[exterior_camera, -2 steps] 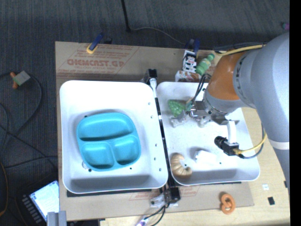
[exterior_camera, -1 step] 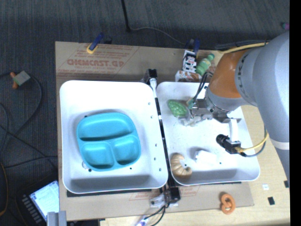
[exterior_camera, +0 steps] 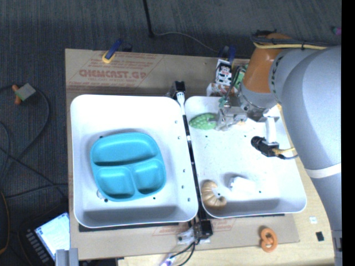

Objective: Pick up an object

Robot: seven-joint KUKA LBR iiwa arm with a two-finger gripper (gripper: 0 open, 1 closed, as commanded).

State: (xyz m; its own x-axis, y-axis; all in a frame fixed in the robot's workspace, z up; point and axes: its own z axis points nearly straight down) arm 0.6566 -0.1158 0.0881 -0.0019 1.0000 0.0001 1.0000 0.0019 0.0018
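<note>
I see the gripper [exterior_camera: 224, 118] low over the right bin [exterior_camera: 260, 205], at its far left corner, bare metal glinting. From up here I can't tell whether it's spread or closed. Just beside it, toward that bin's left wall, lies the green thing [exterior_camera: 201, 121], a smooth, flattish oval; touching or not, I can't say. At the bin's near left corner there's a tan, ridged, curled shell [exterior_camera: 212, 194], with a soft-looking white lump [exterior_camera: 242, 184] next to it. Left of that bin, a glossy blue divided plate [exterior_camera: 127, 165].
</note>
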